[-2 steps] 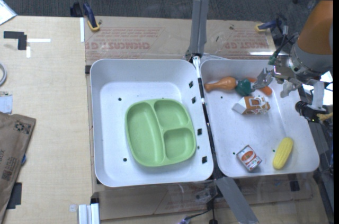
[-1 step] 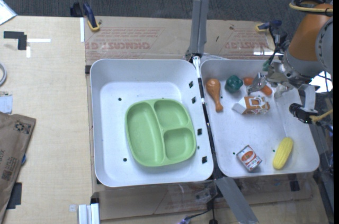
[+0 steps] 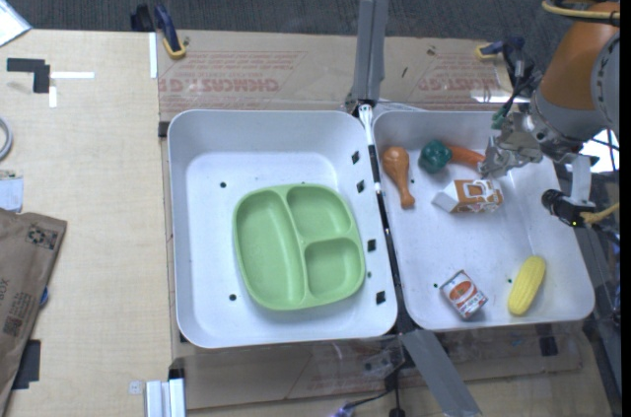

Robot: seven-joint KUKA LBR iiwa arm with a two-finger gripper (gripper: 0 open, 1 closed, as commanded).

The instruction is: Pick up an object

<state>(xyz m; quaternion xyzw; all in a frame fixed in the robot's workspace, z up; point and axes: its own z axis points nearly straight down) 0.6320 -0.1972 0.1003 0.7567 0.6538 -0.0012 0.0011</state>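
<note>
1. The two-finger gripper [image 3: 496,159] of the grey arm with the orange band is seen low over the far right part of the right-hand shallow white bin [image 3: 552,312]. It is poised just above and beside the small white and orange carton [image 3: 471,196], which lies on its side near the bin's middle. Nothing is seen between the fingers, and whether they are spread or pressed together cannot be told from this slant.

2. No single object is named by the task. The carton is judged the likeliest target, since it lies nearest the gripper.

3. A miss could be caused by the carton's lying tilted. If the fingers are closed across a sloped face, the carton may be squeezed out sideways or simply pushed along the smooth bin floor.

4. A crowded grasp could be caused by neighbours. The orange carrot with the dark green leafy top [image 3: 442,155] lies just beside the carton on its far side, and the tan plastic drumstick [image 3: 398,174] is near to the left. Either could be struck or caught along with the carton.

5. The yellow plastic corn cob [image 3: 526,285] and the small red and white can [image 3: 462,295] lie well apart at the near side and are unlikely to be disturbed.

6. The pale green divided plastic plate [image 3: 299,247] rests in the left-hand white bin [image 3: 197,149] and is judged out of harm's way.
</note>
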